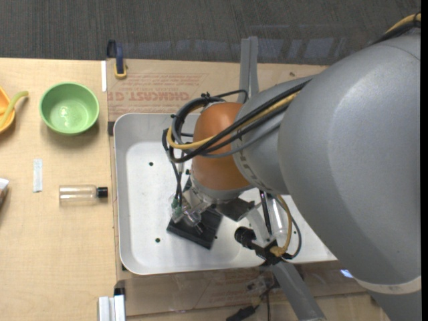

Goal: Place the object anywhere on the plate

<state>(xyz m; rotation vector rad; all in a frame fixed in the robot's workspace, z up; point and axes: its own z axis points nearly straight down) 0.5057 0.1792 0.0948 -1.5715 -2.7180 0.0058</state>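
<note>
My arm reaches in from the right and covers most of the white bin (144,179). Its orange band (214,149) sits over the bin's middle. The gripper (190,216) points down, close to the bin's floor near the front. A black blocky shape (197,233) lies right under it; I cannot tell whether it is part of the gripper or an object. A small green bit (176,209) shows at the gripper's left side. The arm hides whatever lies on the bin's right half.
On the wooden bench left of the bin stand a green bowl (69,108), a clear bottle with a black cap (81,192) lying on its side, a small white strip (37,175) and an orange thing (5,110) at the edge. Cables (180,129) loop off the wrist.
</note>
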